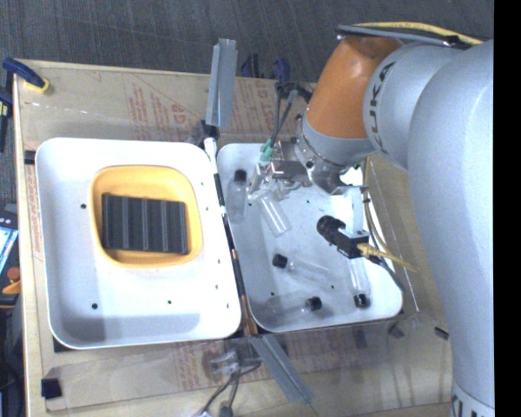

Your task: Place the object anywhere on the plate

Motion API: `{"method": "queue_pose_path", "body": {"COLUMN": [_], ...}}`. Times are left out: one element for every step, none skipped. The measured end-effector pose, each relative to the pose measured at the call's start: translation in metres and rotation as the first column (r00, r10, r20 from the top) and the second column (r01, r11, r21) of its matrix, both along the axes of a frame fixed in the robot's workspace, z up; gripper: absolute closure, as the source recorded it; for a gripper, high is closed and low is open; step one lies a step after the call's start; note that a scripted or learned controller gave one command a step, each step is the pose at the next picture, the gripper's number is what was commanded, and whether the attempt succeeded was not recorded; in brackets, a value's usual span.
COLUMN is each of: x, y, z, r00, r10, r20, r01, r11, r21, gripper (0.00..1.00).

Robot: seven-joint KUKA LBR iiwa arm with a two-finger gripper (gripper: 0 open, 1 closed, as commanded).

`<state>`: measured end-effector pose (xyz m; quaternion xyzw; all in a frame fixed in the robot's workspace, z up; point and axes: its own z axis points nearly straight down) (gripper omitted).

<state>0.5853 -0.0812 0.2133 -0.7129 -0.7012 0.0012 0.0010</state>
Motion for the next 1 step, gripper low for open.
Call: {"method": "queue_pose_path", "body": {"x": [0.0388], "y": [0.0485], "z": [0.0167], "r00": [0.999], "r10": [0.036], "r20": [0.0], "r01": [-0.036], "r11": [0.999], "r21": [0.001], "gripper": [1.0]}}
